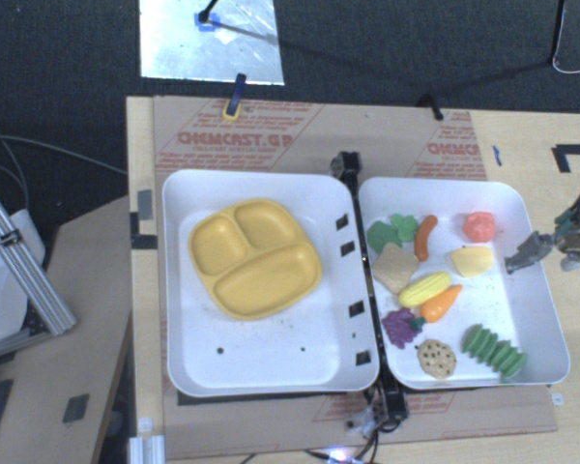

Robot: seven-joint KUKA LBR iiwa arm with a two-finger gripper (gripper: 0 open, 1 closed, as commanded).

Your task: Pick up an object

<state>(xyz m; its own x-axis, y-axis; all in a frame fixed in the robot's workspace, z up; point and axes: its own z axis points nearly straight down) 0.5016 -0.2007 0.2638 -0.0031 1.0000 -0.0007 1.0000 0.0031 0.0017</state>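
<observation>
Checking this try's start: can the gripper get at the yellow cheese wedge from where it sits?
Probably yes. The gripper sits at the right bin's right rim, and the cheese wedge lies just left of it with bare bin floor between.

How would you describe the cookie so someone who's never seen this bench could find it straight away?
Look in the right bin, the one full of toy food. Go to its near edge, towards the left corner: the cookie lies just below the purple grapes. It's the one flat, round, tan piece with dark specks.
</observation>
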